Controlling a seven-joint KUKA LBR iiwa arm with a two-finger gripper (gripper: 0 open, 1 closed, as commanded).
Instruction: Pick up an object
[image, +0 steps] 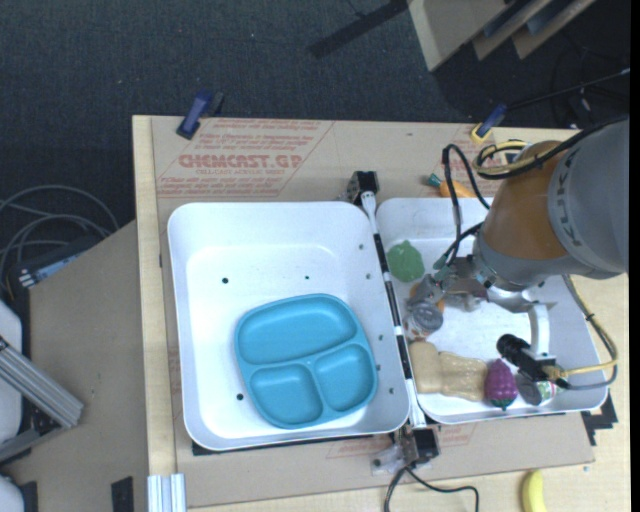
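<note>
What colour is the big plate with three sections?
Light blue tray, seen in the camera view, lying in the left bin.

The arm (545, 215) reaches into the right bin (590, 330) (blue tray (305, 357) lies left).

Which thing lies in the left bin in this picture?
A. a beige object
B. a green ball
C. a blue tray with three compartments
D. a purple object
C. The blue tray with three compartments lies in the left bin, while the green ball, the purple object and the beige object all lie in the right bin.
</note>
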